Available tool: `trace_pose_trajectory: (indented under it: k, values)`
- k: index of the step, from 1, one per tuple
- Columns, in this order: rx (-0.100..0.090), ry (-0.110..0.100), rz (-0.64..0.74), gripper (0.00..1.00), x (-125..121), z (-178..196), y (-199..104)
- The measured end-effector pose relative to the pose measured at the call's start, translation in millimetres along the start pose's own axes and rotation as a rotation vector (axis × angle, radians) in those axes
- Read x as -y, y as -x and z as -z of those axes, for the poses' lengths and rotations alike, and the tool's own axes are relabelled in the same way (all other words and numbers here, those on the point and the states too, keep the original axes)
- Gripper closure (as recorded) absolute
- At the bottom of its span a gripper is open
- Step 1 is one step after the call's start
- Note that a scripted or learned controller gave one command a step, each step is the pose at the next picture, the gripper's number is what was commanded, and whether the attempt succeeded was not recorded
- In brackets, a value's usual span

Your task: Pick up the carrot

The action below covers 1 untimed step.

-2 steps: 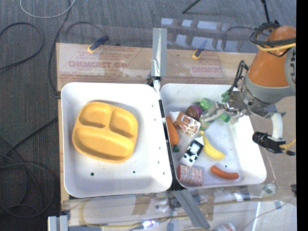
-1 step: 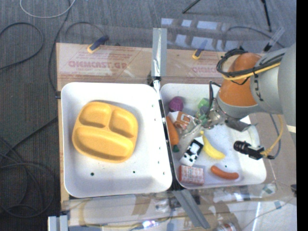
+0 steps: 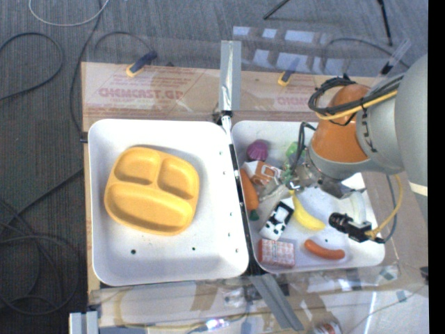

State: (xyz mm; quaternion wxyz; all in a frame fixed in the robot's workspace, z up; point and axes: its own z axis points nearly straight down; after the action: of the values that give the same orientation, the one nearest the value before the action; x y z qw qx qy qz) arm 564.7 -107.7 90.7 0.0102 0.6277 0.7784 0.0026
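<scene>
The carrot lies in the right bin, pressed along its left wall at about nine o'clock from the bin's middle, its length running roughly twelve to six; that snug line against the wall likely leaves little room for a finger on the wall side. The gripper hangs low over the clutter just beside it, toward three o'clock of the carrot, and whether it is spread or pressed together I cannot tell, since the orange wrist hides it. A banana lies at five o'clock of the gripper, a sausage near the bin's six o'clock edge, a purple piece at twelve. The left bin carries a yellow sectioned tray, well apart from the work.
</scene>
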Motion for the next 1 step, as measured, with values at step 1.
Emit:
trace_pose_trajectory:
  k: [1]
  values:
    - [-0.006, -0.006, 0.003, 1.0, -0.4, 7.0, -1.4]
